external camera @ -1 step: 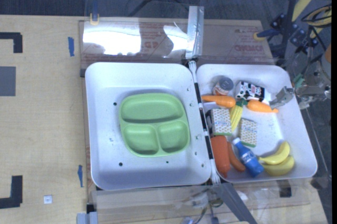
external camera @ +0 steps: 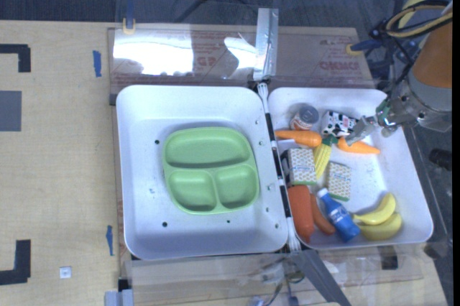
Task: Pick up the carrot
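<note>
The pincer sits over the right bin, by its far right side. I cannot tell if it grips anything. One carrot lies just below it. Another carrot lies to its left, past the black-and-white toy.

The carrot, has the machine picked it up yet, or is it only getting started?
Nothing looks done yet. One carrot lies in the right bin beside the corn; a second orange piece lies just below the gripper. In hand: the gripper sits low at that piece. Whether it grips anything I cannot tell. Left: grasping and lifting.
</note>
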`<state>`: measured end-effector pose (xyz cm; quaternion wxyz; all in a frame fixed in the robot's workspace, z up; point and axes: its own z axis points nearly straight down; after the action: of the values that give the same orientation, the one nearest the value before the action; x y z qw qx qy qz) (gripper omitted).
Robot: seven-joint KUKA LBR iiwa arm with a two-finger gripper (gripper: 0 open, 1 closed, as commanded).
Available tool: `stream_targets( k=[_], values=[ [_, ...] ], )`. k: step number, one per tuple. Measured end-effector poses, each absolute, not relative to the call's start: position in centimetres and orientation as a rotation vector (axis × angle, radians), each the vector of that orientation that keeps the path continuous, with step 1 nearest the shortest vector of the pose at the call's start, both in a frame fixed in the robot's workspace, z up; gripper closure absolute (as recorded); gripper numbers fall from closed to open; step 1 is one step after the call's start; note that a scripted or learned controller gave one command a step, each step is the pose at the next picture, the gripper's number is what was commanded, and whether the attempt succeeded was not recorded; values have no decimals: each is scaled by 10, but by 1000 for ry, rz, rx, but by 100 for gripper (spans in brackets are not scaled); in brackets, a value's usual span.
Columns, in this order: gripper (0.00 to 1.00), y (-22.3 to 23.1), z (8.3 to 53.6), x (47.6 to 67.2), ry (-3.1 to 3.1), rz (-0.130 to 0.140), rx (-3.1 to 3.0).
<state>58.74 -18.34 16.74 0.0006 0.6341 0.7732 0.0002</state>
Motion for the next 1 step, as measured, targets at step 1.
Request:
stream_targets(
  k=[1],
  values=[
    [0, -216, 97, 599, 2661, 5, 1666]
  ],
)
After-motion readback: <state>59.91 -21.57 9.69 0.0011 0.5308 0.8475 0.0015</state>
